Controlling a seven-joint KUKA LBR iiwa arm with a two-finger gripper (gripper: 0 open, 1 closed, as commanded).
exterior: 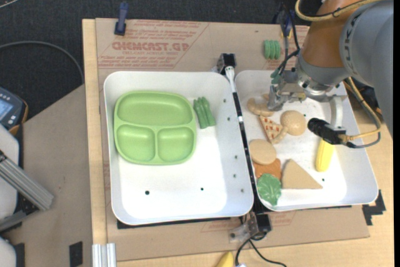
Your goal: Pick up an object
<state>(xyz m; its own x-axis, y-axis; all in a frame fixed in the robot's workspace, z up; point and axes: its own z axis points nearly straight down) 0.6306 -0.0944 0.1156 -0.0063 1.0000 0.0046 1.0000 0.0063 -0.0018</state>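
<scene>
The right bin (356, 187) holds several toy foods. Among them are a beige piece (256, 106), a waffle-like wedge (273, 128), a round tan bun (292, 123), a yellow banana (323, 155), a tan disc (262, 151), a green leafy piece (270, 188) and a tan triangle (301, 177). My gripper (281, 94) hangs low over the bin's far left part, just right of the beige piece and above the bun. Nothing shows as held in it. The grey arm with its orange band (325, 40) hides the bin's far right corner.
The left bin (187, 197) carries a green divided plate (154, 127) and a green bean pod (203, 112) beside it. A small green object (271, 49) lies on the cardboard behind the right bin. A blue clamp (120, 19) sits at the far left edge.
</scene>
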